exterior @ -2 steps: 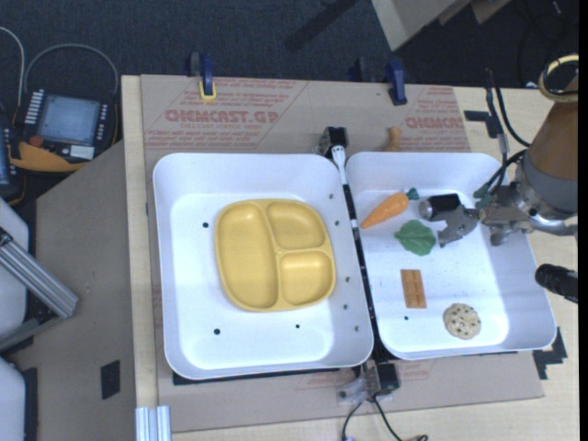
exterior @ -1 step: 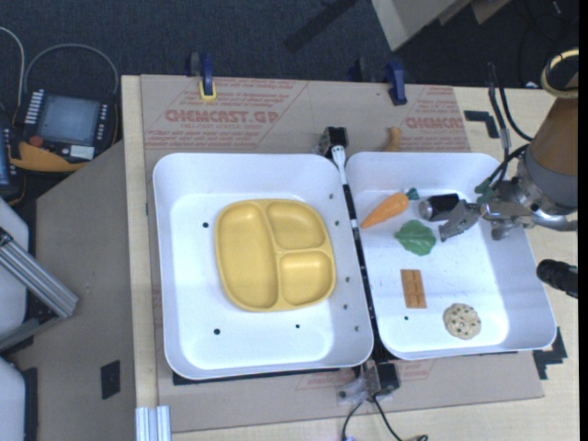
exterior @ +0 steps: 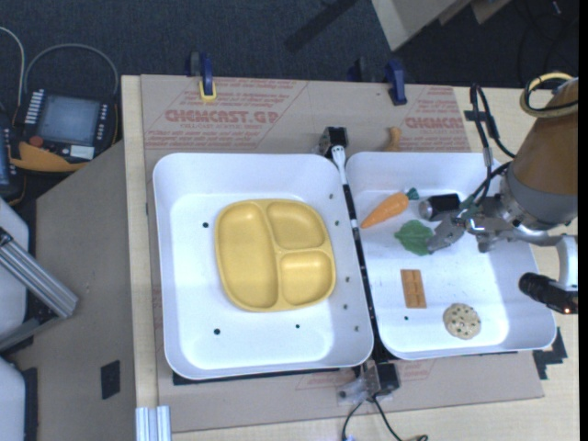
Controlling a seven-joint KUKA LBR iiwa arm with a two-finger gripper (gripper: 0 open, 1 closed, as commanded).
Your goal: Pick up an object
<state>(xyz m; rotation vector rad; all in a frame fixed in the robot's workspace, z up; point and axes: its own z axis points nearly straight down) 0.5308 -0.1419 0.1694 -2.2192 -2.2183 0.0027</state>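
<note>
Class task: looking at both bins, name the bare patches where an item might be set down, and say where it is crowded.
Left bin: bare floor rings the yellow divided plate, widest below it. Right bin: bare floor between cracker, cookie and right wall. Crowded: its upper part, where carrot, green leaf and gripper cluster.

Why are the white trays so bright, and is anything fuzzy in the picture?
In the camera view, overhead light makes the left bin and right bin glow nearly washed out; the yellow plate has soft shine; the cookie and carrot look sharp; the gripper looks slightly smeared.
</note>
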